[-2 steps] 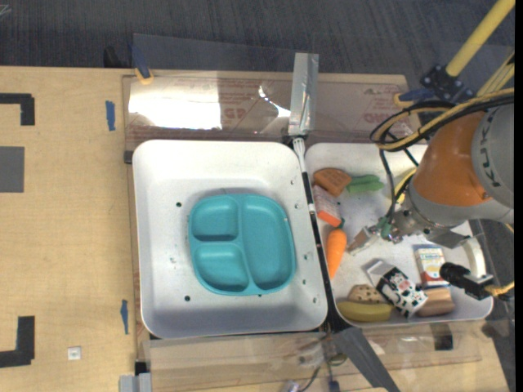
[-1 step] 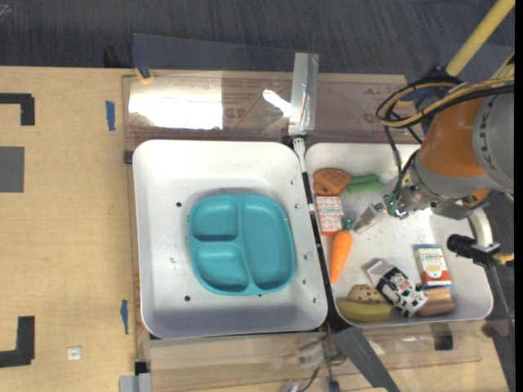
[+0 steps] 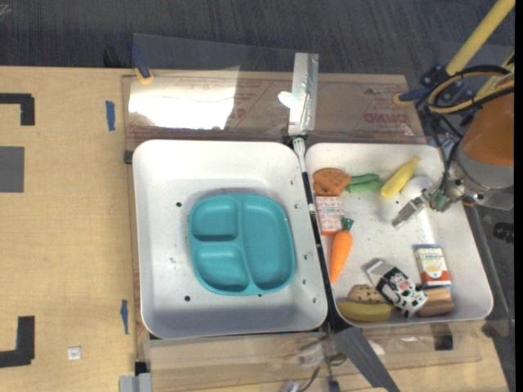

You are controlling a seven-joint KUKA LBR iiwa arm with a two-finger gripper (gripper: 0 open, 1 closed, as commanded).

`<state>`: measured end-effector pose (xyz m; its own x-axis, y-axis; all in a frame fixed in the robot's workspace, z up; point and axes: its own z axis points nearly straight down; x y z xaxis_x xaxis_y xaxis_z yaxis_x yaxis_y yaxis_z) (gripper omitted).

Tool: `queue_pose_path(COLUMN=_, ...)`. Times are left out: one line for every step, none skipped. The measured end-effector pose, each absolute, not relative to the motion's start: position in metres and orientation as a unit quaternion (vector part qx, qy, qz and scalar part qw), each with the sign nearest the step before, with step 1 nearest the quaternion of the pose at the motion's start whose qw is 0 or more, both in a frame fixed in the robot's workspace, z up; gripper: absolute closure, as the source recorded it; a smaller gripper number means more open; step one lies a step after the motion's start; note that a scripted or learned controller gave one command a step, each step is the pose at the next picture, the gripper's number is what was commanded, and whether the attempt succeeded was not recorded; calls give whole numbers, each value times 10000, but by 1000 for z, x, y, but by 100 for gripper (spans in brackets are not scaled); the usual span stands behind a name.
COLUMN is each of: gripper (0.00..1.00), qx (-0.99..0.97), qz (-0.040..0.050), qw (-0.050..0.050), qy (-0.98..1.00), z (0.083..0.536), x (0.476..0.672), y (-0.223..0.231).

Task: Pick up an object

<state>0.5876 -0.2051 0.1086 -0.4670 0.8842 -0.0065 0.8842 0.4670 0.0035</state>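
Dark carpet runs behind a pale wooden bench (image 3: 57, 243) on which my two white bins sit side by side. My task names no single thing, so the candidates are all in the right bin (image 3: 482, 300), where my gripper (image 3: 406, 212) hangs over the bare floor of the upper middle. Its fingers (image 3: 402, 216) look spread a little and nothing sits between them, so I hold nothing.

Nearest is the yellow piece (image 3: 399, 178), lying slantwise just above and left of my fingertips, apart from them. Touching its lower end is a green piece (image 3: 363, 183), and beside that a brown round toy (image 3: 331, 180) near the dividing wall. Below these lie a small red-and-white packet (image 3: 329, 216) and the toy carrot (image 3: 340, 250), tip pointing down. Along the near wall are a banana (image 3: 364, 309), a black-and-white carton (image 3: 401, 290), a brown bun-like piece (image 3: 435, 304) and a small juice box (image 3: 431, 265), crowded close together.

I judge that I am over open ground because the loose, well-spaced items up here give my fingers room on both sides, whereas the packed ones by the near wall would block one finger. The yellow piece seems the easiest reach.

The left bin (image 3: 155, 186) holds a teal divided plate (image 3: 243, 243), lying flat in its middle, likely a drop spot.
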Motion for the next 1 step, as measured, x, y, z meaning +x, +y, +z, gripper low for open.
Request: queue_pose_path(gripper=0, qx=4838, qz=-88, qw=-147, qy=8750, z=85, x=628, y=-166)
